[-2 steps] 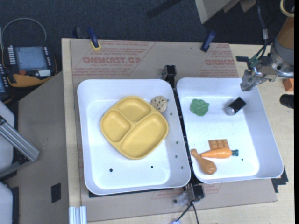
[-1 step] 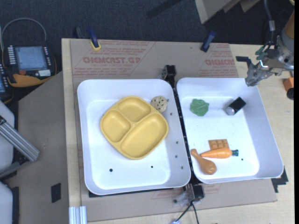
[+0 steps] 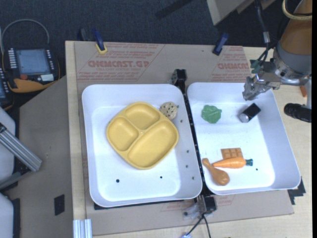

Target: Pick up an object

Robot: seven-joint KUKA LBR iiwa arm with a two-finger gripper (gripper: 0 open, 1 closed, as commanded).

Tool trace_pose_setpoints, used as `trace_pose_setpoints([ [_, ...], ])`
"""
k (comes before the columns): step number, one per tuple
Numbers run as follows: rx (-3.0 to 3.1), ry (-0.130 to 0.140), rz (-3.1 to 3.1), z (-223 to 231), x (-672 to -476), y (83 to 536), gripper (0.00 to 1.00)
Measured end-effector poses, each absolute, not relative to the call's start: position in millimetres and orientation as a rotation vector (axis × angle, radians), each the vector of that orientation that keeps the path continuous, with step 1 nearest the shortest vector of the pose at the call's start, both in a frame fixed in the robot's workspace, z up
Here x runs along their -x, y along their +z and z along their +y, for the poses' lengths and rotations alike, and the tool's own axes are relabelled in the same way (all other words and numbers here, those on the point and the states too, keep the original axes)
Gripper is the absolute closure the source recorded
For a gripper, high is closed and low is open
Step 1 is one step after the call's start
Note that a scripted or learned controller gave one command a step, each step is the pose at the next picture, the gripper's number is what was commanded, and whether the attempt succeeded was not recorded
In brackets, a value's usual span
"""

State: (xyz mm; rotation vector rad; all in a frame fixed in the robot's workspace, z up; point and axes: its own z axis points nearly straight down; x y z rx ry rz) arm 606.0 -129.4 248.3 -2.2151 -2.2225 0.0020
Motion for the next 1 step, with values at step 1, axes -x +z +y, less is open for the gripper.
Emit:
trace_pose_setpoints([
  [1, 2.218, 0.002, -2.222, -90.7, -591.3, 244.2, 1.0],
])
